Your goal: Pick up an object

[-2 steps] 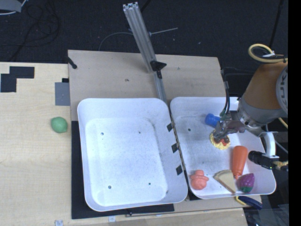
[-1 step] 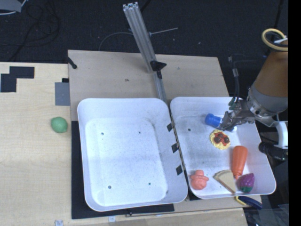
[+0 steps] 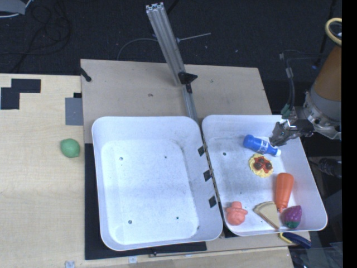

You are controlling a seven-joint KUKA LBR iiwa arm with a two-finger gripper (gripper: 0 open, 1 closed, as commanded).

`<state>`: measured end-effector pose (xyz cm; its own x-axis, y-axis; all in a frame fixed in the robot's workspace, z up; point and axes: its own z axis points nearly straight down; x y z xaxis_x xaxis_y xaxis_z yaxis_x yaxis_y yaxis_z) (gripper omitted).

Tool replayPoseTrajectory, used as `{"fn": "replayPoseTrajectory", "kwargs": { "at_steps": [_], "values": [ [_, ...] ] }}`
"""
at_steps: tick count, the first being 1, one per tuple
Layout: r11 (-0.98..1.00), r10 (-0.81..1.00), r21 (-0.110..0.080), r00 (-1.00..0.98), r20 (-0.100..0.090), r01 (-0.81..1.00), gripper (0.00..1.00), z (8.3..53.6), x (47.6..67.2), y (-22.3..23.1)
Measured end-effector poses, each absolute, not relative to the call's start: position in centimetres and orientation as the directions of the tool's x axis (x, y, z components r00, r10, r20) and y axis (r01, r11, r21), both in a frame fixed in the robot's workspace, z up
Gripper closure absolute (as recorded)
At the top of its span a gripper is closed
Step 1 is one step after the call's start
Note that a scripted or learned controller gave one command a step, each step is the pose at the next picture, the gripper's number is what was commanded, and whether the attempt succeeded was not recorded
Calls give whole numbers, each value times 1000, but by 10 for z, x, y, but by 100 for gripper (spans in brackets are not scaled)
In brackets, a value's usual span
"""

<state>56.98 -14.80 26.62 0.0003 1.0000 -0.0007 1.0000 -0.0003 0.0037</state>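
The right bin point(image 3: 234, 128) holds several toys. A blue bottle point(image 3: 259, 144) lies near its far right side. Below it sit a yellow piece with red topping point(image 3: 261, 165), an orange carrot point(image 3: 283, 190), a purple item point(image 3: 292, 215), a tan slice point(image 3: 269, 212) and a pink figure point(image 3: 236, 213). My gripper point(image 3: 280, 135) hangs at the bin's right rim, just right of the blue bottle's end. Nothing shows between the fingers.
The left bin point(image 3: 146, 180) lies beside the right one. A green ball point(image 3: 70, 148) rests on the wooden bench at the left. A metal rail point(image 3: 170, 46) slants down from the back toward the bins' join.
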Motion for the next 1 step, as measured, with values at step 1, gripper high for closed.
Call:
{"fn": "replayPoseTrajectory", "kwargs": {
  "at_steps": [1],
  "values": [
    [3,1000,-1,-3,1,1000,100,259,572,-101]
  ]
}}
